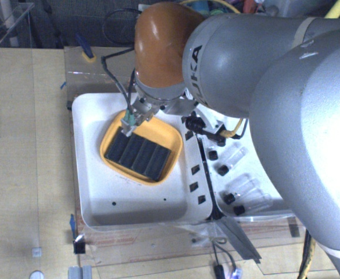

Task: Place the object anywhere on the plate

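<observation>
On the near bin (100,214), the yellow plate (172,141) already bears the dark ribbed object (139,154), so the placing looks nearly done; next the hand (129,122) must lift clear. It reaches down at the object's far corner, its grip impossible to judge.

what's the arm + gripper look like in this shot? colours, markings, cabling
Arm: bulky rounded grey links with dark lettering on the shell, and a glossy orange band above the wrist. A thin black cable loops down beside the wrist. Gripper: small, metallic grey, with a teal-green spot at its tip.
</observation>
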Robot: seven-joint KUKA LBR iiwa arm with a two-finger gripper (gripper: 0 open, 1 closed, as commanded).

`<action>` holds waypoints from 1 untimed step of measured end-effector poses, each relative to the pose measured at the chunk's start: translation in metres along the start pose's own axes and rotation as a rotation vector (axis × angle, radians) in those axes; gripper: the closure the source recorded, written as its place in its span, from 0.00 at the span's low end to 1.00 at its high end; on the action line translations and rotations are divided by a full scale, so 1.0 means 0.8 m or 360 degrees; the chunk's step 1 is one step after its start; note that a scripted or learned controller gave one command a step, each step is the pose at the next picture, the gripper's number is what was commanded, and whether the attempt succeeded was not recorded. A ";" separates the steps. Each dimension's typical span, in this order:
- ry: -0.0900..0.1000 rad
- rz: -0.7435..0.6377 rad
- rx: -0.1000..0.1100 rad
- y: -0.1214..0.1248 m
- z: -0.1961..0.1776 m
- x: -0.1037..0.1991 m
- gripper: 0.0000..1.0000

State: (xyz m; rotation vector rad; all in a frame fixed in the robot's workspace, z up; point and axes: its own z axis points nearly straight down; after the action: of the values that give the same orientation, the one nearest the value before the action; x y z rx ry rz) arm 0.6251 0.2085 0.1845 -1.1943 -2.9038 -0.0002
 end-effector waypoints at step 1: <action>0.0000 -0.0277 0.0000 -0.031 -0.003 -0.009 1.00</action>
State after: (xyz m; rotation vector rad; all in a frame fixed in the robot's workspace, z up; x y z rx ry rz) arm 0.6127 0.1859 0.1865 -0.9371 -2.9970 -0.0007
